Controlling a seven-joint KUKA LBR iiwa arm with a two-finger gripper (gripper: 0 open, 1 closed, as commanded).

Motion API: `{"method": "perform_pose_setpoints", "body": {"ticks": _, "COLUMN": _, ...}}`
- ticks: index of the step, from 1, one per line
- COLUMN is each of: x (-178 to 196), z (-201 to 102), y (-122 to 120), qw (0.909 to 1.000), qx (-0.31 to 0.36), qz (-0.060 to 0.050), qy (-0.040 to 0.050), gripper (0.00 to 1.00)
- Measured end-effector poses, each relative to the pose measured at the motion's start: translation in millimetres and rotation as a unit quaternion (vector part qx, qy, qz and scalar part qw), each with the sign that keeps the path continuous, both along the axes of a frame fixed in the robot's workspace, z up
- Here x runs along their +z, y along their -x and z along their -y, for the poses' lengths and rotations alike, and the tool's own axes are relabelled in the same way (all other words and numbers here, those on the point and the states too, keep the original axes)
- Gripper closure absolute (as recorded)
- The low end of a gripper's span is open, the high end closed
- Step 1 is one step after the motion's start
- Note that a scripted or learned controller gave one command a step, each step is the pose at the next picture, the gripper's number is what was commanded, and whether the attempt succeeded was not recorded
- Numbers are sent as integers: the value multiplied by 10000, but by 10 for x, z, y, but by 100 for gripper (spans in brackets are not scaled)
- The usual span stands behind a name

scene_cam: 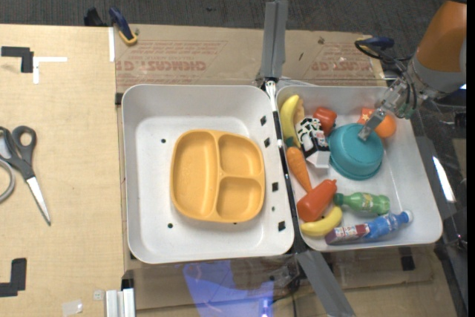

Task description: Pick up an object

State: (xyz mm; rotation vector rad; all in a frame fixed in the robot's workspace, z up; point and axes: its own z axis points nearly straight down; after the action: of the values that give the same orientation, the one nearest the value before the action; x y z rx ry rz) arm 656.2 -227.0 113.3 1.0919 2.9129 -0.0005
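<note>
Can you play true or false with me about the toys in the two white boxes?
1. The yellow divided plate lies in the left bin. True.
2. The teal bowl sits on that plate. False: it sits in the right bin.
3. The gripper is above the teal bowl. True.
4. Scissors lie inside the left bin. False: they lie on the bench, left of both bins.

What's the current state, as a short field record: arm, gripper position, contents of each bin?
arm: reaches in from the right, over the right bin
gripper: low over the teal bowl, beside an orange ball
left bin: yellow divided plate
right bin: two bananas, carrot, green bottle, blue bottle, other toys
held: nothing visibly between fingers
</note>
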Motion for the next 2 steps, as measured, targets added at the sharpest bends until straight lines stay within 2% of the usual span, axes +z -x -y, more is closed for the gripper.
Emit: {"method": "perform_pose_setpoints", "body": {"ticks": 2, "x": 0, "z": -21, "y": 36, "qw": 9955, "qx": -947, "qz": 31, "qy": -14, "gripper": 0}}
